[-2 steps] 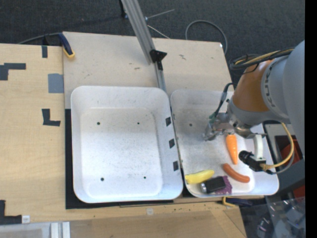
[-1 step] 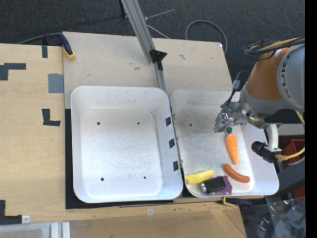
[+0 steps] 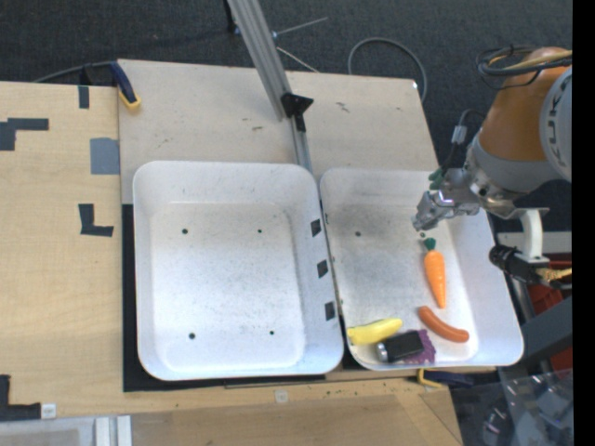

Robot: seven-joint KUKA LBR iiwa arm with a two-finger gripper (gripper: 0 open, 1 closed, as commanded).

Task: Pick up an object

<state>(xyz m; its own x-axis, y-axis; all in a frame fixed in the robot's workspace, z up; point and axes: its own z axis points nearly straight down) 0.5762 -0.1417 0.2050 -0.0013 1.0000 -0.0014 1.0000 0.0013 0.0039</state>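
Note:
My gripper hangs over the upper right part of the right bin, just above the green top of an orange carrot. Nothing shows between its fingers. Below the carrot lies a red sausage. At the bin's front edge a yellow banana rests beside a black block on a purple piece.
The left bin stands beside the right one, with a dark divider strip between them. A slanted metal rail crosses the board behind the bins. Cables lie on the dark floor at the back.

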